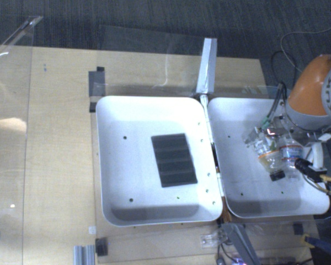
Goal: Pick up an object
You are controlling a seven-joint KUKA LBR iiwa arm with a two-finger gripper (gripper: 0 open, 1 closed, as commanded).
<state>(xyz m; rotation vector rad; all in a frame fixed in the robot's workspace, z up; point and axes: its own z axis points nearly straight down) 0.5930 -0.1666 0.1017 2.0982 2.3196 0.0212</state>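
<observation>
At the near edge of the bench [55, 148] nothing has been moved, and the task looks to be at an early stage: no object is lifted. The only clear object to pick is a dark ridged pad [174, 159], which lies flat near the middle of the left bin [113, 164], a little turned against the bin's sides and apart from all its walls. In the right bin [237, 164] the arm [311, 93] is lowered from the right, and its gripper [273, 150] sits low over the bin floor, well apart from the pad. Around the jaws there is a tangle of clear parts and wires, so I cannot tell how they stand, or whether they touch or hold anything. In my judgement the grasp and the lift are both left.
</observation>
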